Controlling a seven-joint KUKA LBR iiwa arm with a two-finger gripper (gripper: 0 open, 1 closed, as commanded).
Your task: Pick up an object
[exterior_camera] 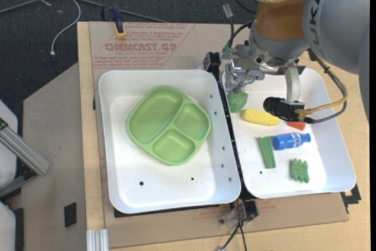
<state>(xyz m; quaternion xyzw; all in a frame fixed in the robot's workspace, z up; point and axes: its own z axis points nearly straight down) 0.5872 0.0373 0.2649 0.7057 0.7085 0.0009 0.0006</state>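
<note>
My gripper (238, 84) hangs at the far left corner of the right bin (335, 156), pointing down. Directly under its tip lies a small round green object (237, 102), close to the wall between the bins; whether the gripper touches it I cannot tell. Just to the right of that lies a yellow corn cob (261, 118). Further toward the front are a blue bottle (291, 141), a green stick (267, 152) and a small green ridged piece (299, 171). A bit of an orange-red object (297, 124) peeks out beside the corn.
The left bin (117, 179) holds a light green divided plate (169, 124). The arm's orange and grey body (294, 3) looms over the back of the right bin, with a black fitting and cable (281, 107) hanging low near the corn. Cardboard (141, 44) lies behind the bins.
</note>
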